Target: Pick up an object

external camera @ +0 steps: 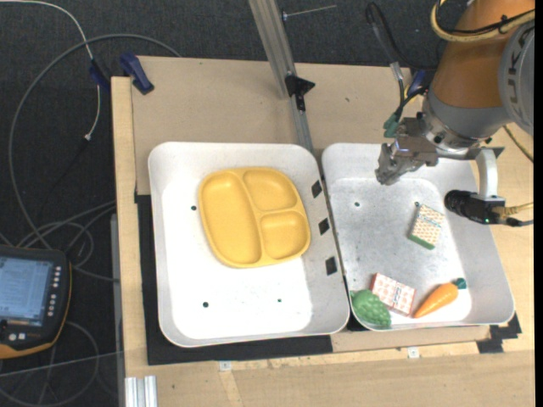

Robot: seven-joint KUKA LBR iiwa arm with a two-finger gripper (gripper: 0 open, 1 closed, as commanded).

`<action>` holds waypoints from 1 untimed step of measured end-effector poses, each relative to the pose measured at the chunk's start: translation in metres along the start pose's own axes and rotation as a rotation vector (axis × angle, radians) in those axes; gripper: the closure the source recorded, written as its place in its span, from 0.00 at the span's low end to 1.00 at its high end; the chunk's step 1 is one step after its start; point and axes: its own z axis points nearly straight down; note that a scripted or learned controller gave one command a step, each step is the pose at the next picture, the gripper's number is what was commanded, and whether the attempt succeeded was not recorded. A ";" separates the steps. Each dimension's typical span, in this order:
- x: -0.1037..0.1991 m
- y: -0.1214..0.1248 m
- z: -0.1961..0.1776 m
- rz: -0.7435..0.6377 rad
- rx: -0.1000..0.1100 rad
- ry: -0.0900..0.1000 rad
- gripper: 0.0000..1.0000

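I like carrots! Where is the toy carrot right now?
The carrot lies in the right bin, near its front right corner, just right of the small red-patterned box.

Arm [488,58] cut off at right edge, tablet [30,299] cropped at left edge

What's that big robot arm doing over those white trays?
It's trying to pick something up. The tool on the grey and orange arm is over the top part of the right bin, with nothing in it that I can see. Lower down in that bin lie a small green and white packet, a toy carrot, a red patterned box and a green toy vegetable. The left bin holds a yellow divided plate.
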 end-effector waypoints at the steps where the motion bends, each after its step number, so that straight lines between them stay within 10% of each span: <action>1: 0.047 0.013 -0.003 -0.001 -0.003 0.000 1.00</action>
